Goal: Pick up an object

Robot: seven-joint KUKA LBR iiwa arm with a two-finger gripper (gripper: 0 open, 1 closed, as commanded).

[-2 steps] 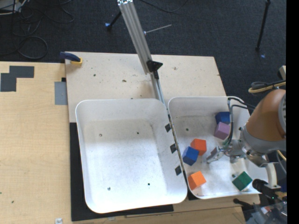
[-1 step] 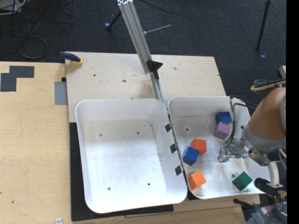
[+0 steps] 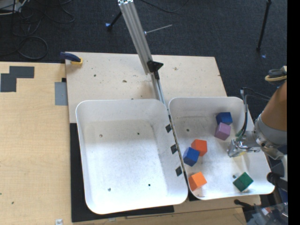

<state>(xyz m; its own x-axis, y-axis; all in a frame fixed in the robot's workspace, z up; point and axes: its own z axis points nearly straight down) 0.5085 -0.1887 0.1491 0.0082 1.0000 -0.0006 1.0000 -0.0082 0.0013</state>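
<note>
Right bin point(image 3: 206, 105), claw point(image 3: 236, 150) perhaps empty

Lab: floor cables point(image 3: 33, 41), tripod legs point(image 3: 265, 27)

You've got dark blue-grey carpet point(image 3: 201, 27) all around the bench, with black cables point(image 3: 28, 36) snaking over it up in the top left corner. The bench top point(image 3: 187, 78) is pale wood, kinda speckled with dark spots, and a lighter wooden panel point(image 3: 28, 139) sits on the left with grey patches point(image 3: 61, 93) on it. A slanted aluminium rail point(image 3: 137, 32) leans across the upper middle, and a thin stand leg point(image 3: 265, 22) shows top right. Lighting's even, soft shadows.
</note>
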